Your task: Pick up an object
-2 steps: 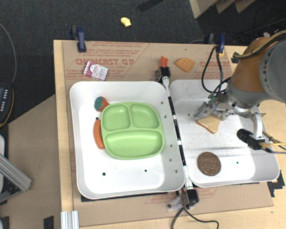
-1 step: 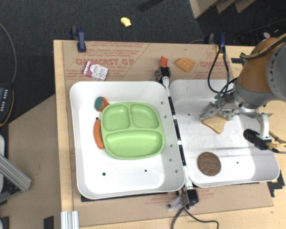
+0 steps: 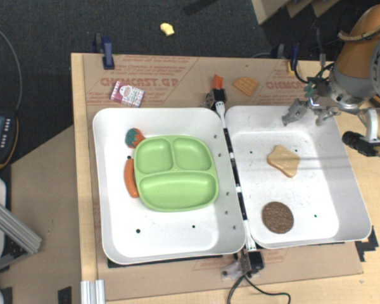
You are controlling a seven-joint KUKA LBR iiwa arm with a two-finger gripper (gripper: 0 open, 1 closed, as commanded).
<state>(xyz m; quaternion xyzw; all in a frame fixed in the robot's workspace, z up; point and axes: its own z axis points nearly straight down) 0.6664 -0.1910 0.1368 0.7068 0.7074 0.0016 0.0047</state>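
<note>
Tan bread slice (image 3: 284,161) flat mid right bin (image 3: 342,227), brown patty (image 3: 278,217) nearer. Tool (image 3: 307,113) spread, empty, hovering over bin's far edge. I'd centre over slice, descend straight, then pinch.

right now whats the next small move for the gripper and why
Probably move toward the camera view's lower left and descend over the tan bread slice. The gripper sits open at the right bin's far edge with nothing between its fingers, and that slice is the nearest object; the brown patty lies farther off.
</note>
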